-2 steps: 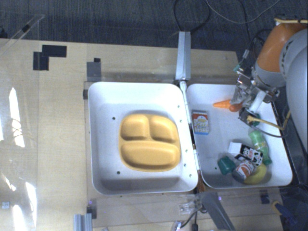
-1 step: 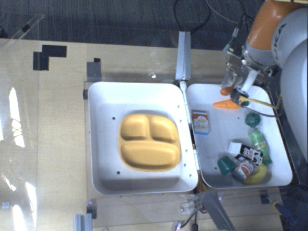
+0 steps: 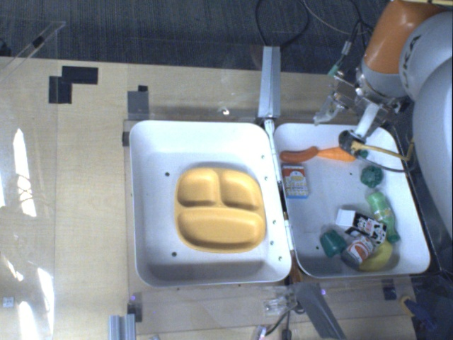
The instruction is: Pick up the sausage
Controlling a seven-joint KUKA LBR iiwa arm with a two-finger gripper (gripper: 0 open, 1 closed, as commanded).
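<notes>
While the gripper (image 3: 352, 122) hovers at the right bin's (image 3: 417, 261) twelve o'clock rim, jaws' gap unreadable, the sausage (image 3: 300, 154) lies toward eight o'clock, long axis running three-to-nine.

From my place above the bench I can read no words, brand names or numbers. A small carton (image 3: 296, 181) in the right bin (image 3: 417, 257) has a printed front in red, white and blue, but its lettering is too small to make out. A black-and-white packet (image 3: 368, 225) near that bin's lower corner carries print that is blurred. A red-labelled can (image 3: 359, 250) beside it shows a label I cannot read.
</notes>
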